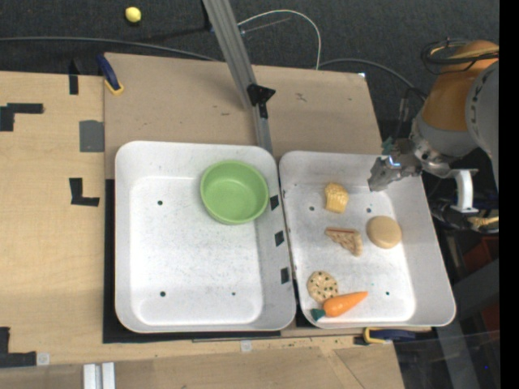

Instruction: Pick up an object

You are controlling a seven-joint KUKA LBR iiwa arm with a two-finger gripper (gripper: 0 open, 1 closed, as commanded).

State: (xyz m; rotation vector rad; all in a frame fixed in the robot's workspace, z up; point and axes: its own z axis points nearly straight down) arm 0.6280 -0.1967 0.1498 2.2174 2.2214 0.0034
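Observation:
The right bin holds a yellow cheese-like chunk, a tan round bun, a brown toast wedge, a round cracker and an orange carrot. My gripper hangs over the bin's upper right part, right of the yellow chunk and above the bun. Nothing shows between its fingers.
A green bowl sits in the left bin near its top right. A grey pole slants down to the gap between the bins. A small yellow ball lies on the dark floor at the far left.

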